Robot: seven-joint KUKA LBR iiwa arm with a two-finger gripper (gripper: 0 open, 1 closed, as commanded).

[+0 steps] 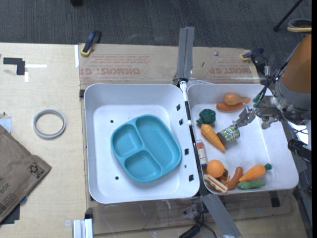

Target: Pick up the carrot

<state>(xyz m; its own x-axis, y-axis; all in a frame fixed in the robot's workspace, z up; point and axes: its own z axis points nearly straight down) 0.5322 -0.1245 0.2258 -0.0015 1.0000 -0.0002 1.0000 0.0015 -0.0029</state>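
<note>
- The gripper [246,117] hangs over the far right part of the right bin [282,182], at the end of a grey arm with an orange band [302,68] coming in from the right. Its fingers look parted and there is nothing between them.
- Just below and left of the fingertips lies a small green-labelled can [230,134], tipped on its side.
- Touching or almost touching the can's left side is the carrot [212,136], lying at a slant in the bin's left half, thick end toward the far left.
- It looks like a light, stiff plastic toy with a smooth, somewhat slippery skin; a grasp across the thick middle seems safest, since the taper could slide out.
- A second carrot [253,172] lies near the bin's near right corner, beside a green pod [250,184].
- Also in this bin: broccoli [207,116], a chicken drumstick [232,101], an orange [215,168], a hot dog [216,183] and a sausage [234,177].
- The left bin [99,182] holds a blue divided plate [145,148].
</note>
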